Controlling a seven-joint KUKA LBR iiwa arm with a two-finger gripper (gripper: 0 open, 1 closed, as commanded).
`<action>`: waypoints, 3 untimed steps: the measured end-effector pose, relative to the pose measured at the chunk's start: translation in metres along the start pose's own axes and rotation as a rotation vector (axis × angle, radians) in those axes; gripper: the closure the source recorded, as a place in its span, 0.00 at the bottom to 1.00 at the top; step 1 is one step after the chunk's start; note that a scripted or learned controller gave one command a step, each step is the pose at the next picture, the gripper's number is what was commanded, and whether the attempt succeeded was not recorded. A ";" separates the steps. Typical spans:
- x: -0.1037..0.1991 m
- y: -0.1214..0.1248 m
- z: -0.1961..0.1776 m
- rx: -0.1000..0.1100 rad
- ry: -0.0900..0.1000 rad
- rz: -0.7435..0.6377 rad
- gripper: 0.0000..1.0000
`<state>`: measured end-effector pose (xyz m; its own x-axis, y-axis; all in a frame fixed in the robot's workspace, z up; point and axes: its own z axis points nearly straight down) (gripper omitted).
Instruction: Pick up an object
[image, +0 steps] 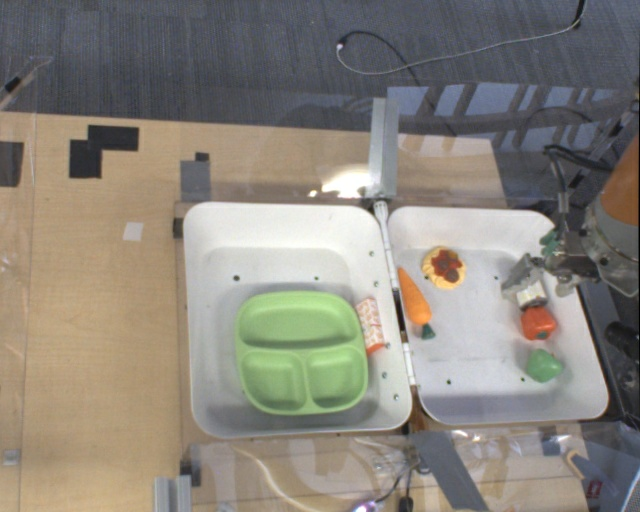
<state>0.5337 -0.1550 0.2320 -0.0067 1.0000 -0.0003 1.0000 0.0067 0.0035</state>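
I have the arm's two-finger gripper (532, 283) at the right side of the frame, low over the right-hand shallow white bin (470, 385). Its fingers stand apart with nothing between them, just above a small red toy pepper with a pale top (538, 322); from this slant I cannot tell whether they touch it.

Close below that, toward the bin's lower right corner, lies a small green toy vegetable (543, 367), near the red piece but apart from it. A round yellow toy pastry with red topping (444, 267) sits in the upper middle of the bin, well apart from the gripper. An orange toy carrot with a green tip (414, 301) lies slanted along the bin's left wall.

The left-hand shallow white bin (215, 380) holds a light green plastic plate with three compartments (300, 351), lying flat at the lower centre. A small red-and-white printed packet (370, 325) leans at the plate's right edge, touching it, beside the divide between the bins.

A black cable (400, 62) loops over the grey floor at the top of the frame.
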 end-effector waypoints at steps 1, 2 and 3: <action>0.015 0.040 0.131 0.001 0.000 -0.023 0.00; 0.029 0.103 0.144 -0.005 0.001 0.333 0.00; -0.034 0.136 0.054 -0.003 -0.001 0.558 0.00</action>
<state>0.6705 -0.1881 0.1789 0.5236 0.8519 0.0014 0.8519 -0.5236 0.0064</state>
